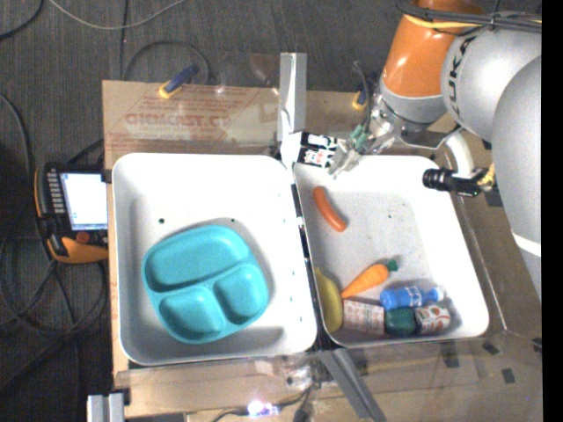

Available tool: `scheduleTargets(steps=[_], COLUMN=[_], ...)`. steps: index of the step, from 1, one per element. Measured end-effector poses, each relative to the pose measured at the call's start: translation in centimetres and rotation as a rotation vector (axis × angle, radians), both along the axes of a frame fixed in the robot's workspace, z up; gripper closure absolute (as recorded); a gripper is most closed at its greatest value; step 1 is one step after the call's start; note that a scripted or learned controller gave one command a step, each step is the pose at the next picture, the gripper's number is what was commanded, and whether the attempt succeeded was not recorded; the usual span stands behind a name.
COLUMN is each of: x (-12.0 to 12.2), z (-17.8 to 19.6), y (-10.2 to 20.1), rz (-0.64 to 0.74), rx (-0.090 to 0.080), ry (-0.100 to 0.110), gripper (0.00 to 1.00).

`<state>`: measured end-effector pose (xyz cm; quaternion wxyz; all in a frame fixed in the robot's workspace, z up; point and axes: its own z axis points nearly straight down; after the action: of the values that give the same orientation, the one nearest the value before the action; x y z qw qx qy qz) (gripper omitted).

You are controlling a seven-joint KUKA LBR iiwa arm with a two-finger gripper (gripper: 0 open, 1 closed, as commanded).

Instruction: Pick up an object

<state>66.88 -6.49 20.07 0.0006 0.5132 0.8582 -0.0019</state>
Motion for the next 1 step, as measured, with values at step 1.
scheduleTargets(steps=[1], x=[-0.01], z=[-0.01], y=[0.0], rz=[0.0], rx=[0.0], ry=[0.0], gripper=[0.0])
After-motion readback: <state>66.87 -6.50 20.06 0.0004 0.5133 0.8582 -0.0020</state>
